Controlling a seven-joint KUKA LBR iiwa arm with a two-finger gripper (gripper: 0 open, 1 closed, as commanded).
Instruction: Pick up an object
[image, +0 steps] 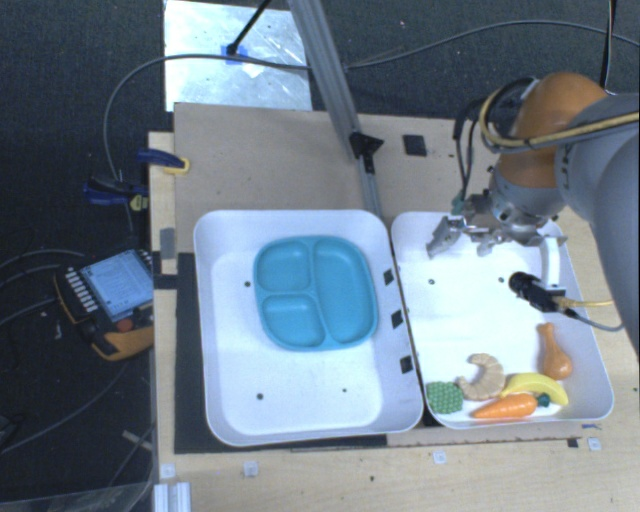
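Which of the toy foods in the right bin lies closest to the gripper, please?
The brown drumstick, alone by the right bin's right wall. The croissant, banana, carrot and green piece cluster farther from the gripper.

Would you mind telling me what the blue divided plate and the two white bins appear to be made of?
The blue divided plate looks like moulded plastic, matte and evenly coloured with rounded compartments. The left bin and right bin seem thin, smooth white plastic with soft rounded rims, though this is uncertain.

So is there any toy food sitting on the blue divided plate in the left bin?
No, the blue divided plate is bare; the banana, carrot and other food lie in the right bin.
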